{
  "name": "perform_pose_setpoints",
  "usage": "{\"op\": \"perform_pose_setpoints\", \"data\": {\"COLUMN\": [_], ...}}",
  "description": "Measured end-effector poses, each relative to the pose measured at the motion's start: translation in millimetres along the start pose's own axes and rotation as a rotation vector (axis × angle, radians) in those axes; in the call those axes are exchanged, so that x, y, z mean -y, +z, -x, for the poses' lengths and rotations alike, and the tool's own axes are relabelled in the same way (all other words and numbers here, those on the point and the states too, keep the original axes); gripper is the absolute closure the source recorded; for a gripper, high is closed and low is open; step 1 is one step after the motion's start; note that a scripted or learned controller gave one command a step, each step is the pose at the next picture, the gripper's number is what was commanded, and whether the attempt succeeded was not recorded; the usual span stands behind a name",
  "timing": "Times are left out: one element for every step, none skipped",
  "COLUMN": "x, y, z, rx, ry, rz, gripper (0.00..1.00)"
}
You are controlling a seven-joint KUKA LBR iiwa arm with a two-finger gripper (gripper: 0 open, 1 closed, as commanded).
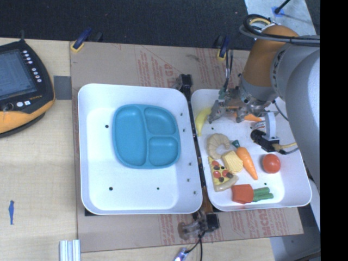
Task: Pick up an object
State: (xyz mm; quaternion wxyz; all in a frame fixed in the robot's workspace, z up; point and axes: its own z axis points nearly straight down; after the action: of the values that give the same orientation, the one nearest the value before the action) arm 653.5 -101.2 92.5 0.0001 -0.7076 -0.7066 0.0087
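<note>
The left bin holds a blue divided plate. My gripper hangs over the right bin's far end near a banana; whether I'm gripping, I cannot tell. No writing is legible.

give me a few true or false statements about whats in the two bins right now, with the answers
1. A blue divided plate lies in the left bin. True.
2. The tomato sits on the blue plate. False: it lies in the right bin, near that bin's right side.
3. The carrot lies between the tomato and the pizza slice. True.
4. The gripper is over the left bin. False: it is at the far end of the right bin, near the banana.
5. The banana lies at the near edge of the right bin. False: it lies at the far left corner, by the wall shared with the left bin.
</note>
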Motion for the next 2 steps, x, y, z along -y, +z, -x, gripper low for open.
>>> {"op": "perform_pose_setpoints", "data": {"x": [-0.1, -0.1], "y": [-0.1, 0.0], "z": [-0.1, 0.4], "rx": [0.0, -0.001], "ry": [-0.001, -0.001], "rz": [0.0, 0.0], "gripper": [0.0, 0.0]}}
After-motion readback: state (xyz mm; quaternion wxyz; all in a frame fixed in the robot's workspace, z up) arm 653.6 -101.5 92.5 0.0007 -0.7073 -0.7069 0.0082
